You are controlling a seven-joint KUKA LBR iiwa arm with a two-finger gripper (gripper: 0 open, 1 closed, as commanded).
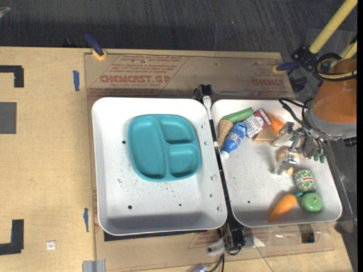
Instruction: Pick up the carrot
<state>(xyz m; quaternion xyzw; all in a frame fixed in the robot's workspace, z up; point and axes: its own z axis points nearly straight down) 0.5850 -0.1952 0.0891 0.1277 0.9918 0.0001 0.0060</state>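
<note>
One carrot (283,206) lies low in my right bin (249,208), well short of the gripper (288,158) (finger state unclear), so nothing's held

Dark carpet (170,13) beyond cardboard-topped bench (45,169)

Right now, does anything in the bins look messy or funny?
Nothing is spilled or broken. The toys are crowded in the right white bin, with the orange toy carrot lying tilted near its front edge. The teal divided plastic tray sits slightly askew in the left white bin.
</note>
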